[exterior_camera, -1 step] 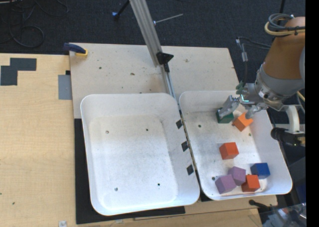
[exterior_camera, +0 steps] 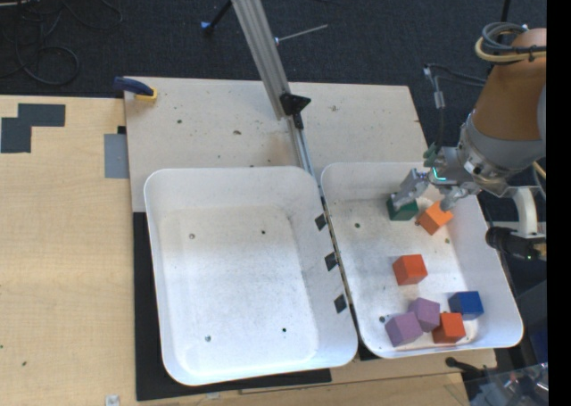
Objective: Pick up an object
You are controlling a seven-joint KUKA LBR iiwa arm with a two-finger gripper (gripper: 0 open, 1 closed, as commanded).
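In the right bin (exterior_camera: 500, 284) my gripper (exterior_camera: 426, 198) hangs low over the far end, open. Its left finger (exterior_camera: 409, 188) stands over a dark green block (exterior_camera: 401, 210). Its right finger (exterior_camera: 451, 196) sits at the top edge of an orange block (exterior_camera: 434, 219). Neither block lies between the fingers. Nearer the middle of the bin lies a red block (exterior_camera: 409, 269). At the near end, a blue block (exterior_camera: 466, 303), two purple blocks (exterior_camera: 425, 312) (exterior_camera: 403, 328) and an orange-red block (exterior_camera: 450, 327) cluster together.
The left bin (exterior_camera: 178, 208) lies beside the right one, with a divider with black clips (exterior_camera: 328, 260) between them. A slanted metal rail (exterior_camera: 263, 47) rises from behind the bins. The arm's grey and orange wrist (exterior_camera: 508, 110) reaches in at the right.
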